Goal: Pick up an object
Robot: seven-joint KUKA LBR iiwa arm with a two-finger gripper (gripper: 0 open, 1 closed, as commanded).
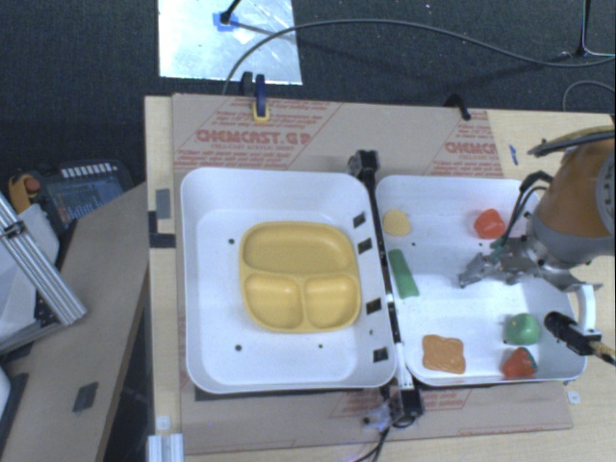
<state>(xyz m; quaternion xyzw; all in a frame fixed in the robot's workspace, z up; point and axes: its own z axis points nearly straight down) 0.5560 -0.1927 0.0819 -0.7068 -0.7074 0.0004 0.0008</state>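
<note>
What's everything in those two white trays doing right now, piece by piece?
yellow divided plate: lying flat in the left bin, nothing in it.
green stick: lying by the divider, right bin.
pale yellow piece: resting, untouched.
orange-red piece: resting, untouched.
orange flat piece: lying flat.
green round piece: resting.
red piece: resting.
tool: low over the right bin, holding nothing visible.

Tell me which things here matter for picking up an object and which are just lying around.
For the job: gripper; red piece; pale yellow piece; green stick; green ball; orange slab; red lump; right bin.

Lying about: yellow divided plate; left bin; cardboard sheet; yellow clamp.
</note>
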